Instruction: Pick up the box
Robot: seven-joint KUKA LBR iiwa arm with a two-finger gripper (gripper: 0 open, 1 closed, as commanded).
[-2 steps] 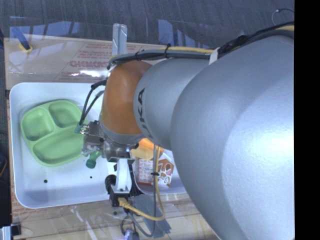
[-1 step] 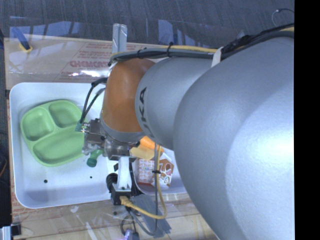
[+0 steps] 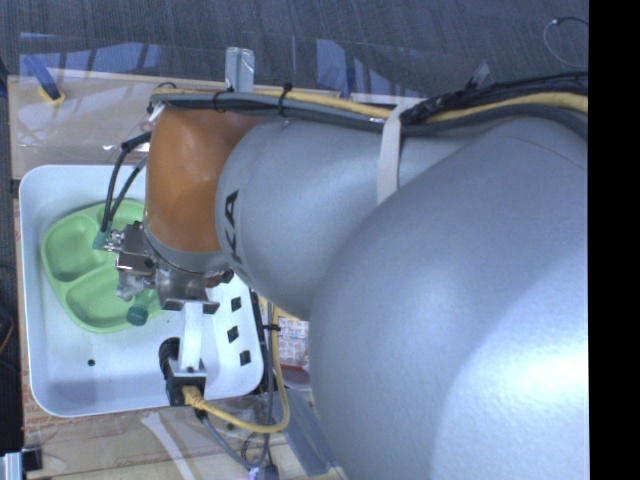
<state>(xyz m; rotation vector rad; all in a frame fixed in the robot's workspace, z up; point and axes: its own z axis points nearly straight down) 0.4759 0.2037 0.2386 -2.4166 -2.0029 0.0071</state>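
A small patch of a box (image 3: 291,339) with red and white print peeks out from under the grey arm, right of the left bin's right wall. The rest of it is hidden by the arm. My gripper (image 3: 133,276) hangs below the orange wrist band, over the right side of a green divided plate (image 3: 80,258) in the left bin (image 3: 60,388). It is well left of the box patch. A small teal thing (image 3: 137,315) sits at the plate's lower right edge, just under the gripper.
The arm's large grey body covers the right bin and most of the bench. A tiny dark speck (image 3: 92,362) lies on the left bin's floor in front of the plate. Bare white floor shows along the bin's front and left.
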